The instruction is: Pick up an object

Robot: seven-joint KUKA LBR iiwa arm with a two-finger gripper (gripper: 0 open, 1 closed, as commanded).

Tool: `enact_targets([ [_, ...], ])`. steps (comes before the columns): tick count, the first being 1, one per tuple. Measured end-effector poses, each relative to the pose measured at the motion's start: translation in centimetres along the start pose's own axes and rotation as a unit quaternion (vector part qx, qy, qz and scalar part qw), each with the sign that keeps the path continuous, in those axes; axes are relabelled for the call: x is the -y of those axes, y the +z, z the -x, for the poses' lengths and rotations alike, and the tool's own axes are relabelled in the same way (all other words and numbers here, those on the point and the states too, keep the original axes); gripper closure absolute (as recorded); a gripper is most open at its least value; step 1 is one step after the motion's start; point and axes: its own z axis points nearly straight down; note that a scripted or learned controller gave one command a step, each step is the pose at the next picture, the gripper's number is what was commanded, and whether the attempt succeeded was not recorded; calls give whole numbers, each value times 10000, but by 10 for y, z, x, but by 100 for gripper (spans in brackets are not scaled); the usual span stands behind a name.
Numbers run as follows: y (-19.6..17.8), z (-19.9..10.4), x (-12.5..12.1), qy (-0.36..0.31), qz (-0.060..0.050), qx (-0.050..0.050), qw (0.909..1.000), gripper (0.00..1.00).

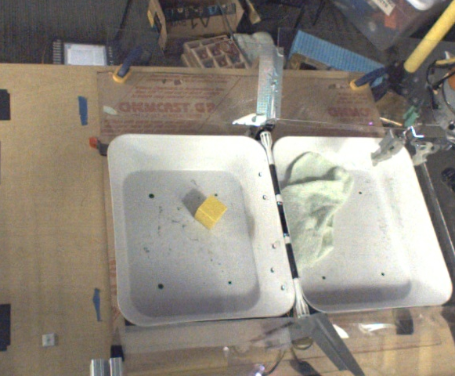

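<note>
Yellow block in left bin: looks light, rigid; pinch flat opposite sides. Gripper at right bin's far corner, state unreadable.

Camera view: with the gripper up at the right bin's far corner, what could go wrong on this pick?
1. The pale green crumpled cloth lies against the divider side of the right white bin; a grasp may catch only a fold and slip.
2. The small yellow block sits alone in the left white bin, across the rims from the gripper, so a low crossing could clip them.
</note>
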Motion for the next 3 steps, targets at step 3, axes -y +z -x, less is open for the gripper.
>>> enact_targets([
  [3,120,-57,149,3566,43,-6,9343,0],
])
